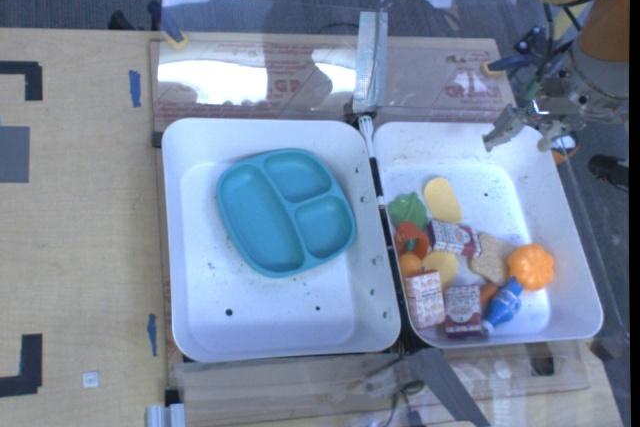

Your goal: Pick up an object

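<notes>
My tool (528, 127) hangs over the right bin's (575, 245) far right corner, its two fingers spread apart with nothing between them. The candidates for the pick lie heaped in that bin's near half, toward its near left corner; the yellow piece (442, 199) sits farthest out and nearest my tool. I judge the coming move runs down-bin and leftward from this corner.
</notes>
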Tool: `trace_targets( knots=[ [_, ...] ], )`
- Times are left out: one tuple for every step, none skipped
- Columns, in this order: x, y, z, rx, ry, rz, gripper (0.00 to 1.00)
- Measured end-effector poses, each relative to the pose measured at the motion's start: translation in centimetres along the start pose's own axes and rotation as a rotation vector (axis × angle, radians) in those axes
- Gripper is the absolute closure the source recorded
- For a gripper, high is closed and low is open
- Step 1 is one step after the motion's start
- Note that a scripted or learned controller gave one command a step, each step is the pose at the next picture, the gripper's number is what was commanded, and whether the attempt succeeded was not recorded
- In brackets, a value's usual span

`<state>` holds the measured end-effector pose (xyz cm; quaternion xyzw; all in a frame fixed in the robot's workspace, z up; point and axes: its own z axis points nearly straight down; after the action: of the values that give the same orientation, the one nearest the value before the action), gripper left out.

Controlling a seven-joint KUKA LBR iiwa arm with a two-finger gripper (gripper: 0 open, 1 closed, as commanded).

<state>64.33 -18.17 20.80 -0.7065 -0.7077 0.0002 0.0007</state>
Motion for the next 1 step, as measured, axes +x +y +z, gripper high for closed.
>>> trace_targets(
  knots=[
    [3.16, -4.94, 11.55, -0.005, -0.001, 0.030, 0.00]
  ],
)
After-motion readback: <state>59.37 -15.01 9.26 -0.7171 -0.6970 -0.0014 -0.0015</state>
